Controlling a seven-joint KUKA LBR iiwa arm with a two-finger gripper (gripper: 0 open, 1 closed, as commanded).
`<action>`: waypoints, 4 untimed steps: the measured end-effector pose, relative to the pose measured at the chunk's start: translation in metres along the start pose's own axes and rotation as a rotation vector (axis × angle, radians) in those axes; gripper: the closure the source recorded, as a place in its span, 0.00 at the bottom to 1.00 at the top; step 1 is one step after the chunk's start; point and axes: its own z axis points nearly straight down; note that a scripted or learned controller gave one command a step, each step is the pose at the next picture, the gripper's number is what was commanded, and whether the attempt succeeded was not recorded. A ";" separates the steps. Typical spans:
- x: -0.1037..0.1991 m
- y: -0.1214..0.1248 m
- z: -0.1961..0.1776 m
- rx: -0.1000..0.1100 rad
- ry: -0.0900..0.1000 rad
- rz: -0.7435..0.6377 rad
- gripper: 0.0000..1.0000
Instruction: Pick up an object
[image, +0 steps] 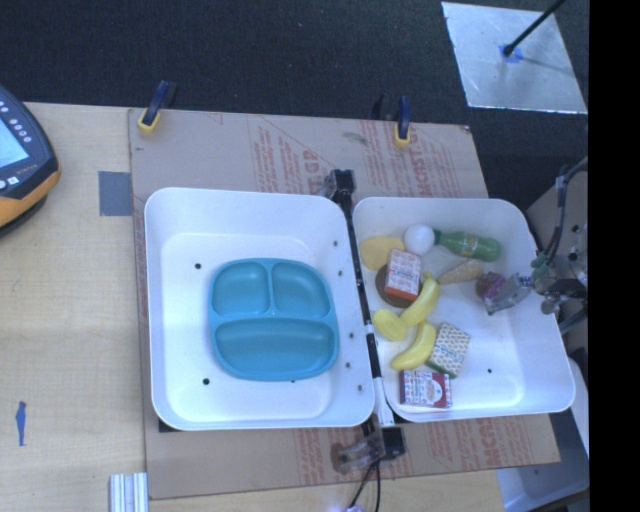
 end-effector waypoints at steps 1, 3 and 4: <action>-0.003 0.065 0.105 -0.004 -0.003 -0.005 0.00; 0.105 0.044 0.102 0.007 0.001 0.001 0.00; 0.094 0.005 0.102 0.003 0.000 0.001 0.00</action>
